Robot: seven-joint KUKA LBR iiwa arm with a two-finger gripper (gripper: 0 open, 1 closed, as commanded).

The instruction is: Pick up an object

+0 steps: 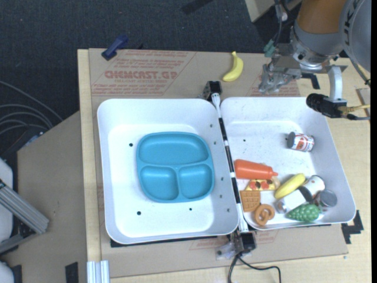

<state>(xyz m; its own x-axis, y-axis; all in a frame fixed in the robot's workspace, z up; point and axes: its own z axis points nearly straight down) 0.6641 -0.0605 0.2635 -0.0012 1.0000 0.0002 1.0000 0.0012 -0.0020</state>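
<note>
My gripper [277, 85] hangs over the bench just beyond the far rim of the right bin [330, 135], with nothing visible in it. In that bin lie a small red and white can [300, 141], an orange carrot [254, 170], a yellow banana [290, 186], a waffle piece [250, 201], a pretzel ring [263, 215], a green broccoli-like toy [304, 212] and a white cup [316, 184]. They crowd the bin's near half, well below the gripper. A second banana [233, 68] rests on the bench, left of the gripper.
The left bin [112, 158] holds a blue divided plate [175, 165]. A blue marker-like object [113, 48] sits at the bench's far left corner. A black clamp [212, 89] joins the bins at the far rim. A black bracket [323, 104] juts out right of the gripper.
</note>
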